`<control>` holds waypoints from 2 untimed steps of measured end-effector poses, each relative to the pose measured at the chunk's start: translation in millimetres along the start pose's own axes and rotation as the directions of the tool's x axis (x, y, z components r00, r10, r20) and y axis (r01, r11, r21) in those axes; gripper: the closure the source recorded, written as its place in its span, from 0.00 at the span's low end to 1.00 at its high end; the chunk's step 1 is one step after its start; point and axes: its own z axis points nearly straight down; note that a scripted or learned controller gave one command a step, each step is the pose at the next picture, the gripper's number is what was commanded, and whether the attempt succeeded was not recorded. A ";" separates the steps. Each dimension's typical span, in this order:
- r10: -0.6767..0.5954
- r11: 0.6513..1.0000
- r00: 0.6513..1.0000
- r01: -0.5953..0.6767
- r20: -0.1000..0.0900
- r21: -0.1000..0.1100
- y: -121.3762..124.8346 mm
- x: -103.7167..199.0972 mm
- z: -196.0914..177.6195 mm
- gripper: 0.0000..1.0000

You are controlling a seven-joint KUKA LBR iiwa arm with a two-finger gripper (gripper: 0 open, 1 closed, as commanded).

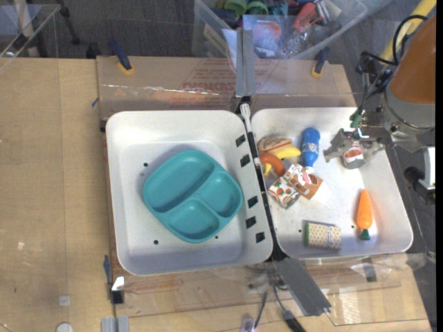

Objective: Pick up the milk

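Worktop (48,185) with two white bins; the left bin (131,133) holds a teal divided plate (192,196), well apart from the hand. The hand (354,149) hangs over the right bin (394,206) near its far right side — fingers closed on a small red-and-white item (354,157). The milk (309,146), a blue bottle, lies just left of the hand, untouched. Nearer the camera lie a carrot (364,213) and patterned cartons (296,184).
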 end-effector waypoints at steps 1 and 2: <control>-0.219 0.975 0.976 0.219 0.006 -0.020 22.4 20.2 105.0 0.00; -0.308 0.949 0.951 0.309 0.021 -0.057 -8.0 33.4 115.6 0.00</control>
